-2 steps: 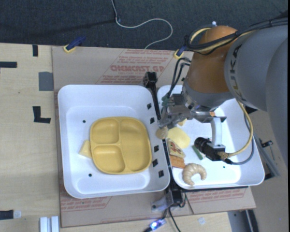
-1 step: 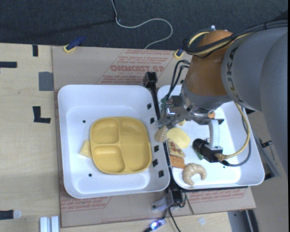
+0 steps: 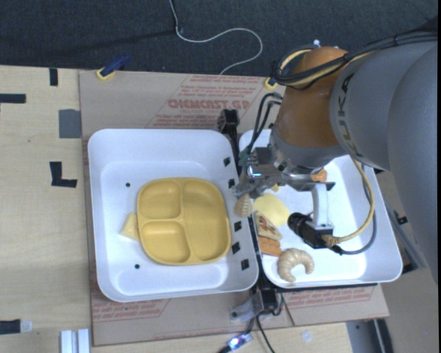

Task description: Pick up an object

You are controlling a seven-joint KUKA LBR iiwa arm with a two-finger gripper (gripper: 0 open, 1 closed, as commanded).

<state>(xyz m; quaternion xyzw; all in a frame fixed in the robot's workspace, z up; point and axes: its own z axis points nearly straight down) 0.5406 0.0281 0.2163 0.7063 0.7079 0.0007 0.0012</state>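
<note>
Hovering low over the right white bin [image 3: 375, 263], the pincer [image 3: 253, 186], whose grip I cannot tell, seems yet to lift anything; the tan croissant-shaped toy [image 3: 295, 262] and pale yellow block [image 3: 273, 210] lie beneath it.

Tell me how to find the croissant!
Look in the right white bin, under the big grey arm. Near its front left corner lies the croissant. It is the curled, pale tan one, nearer the front than the flat yellow piece.
</note>
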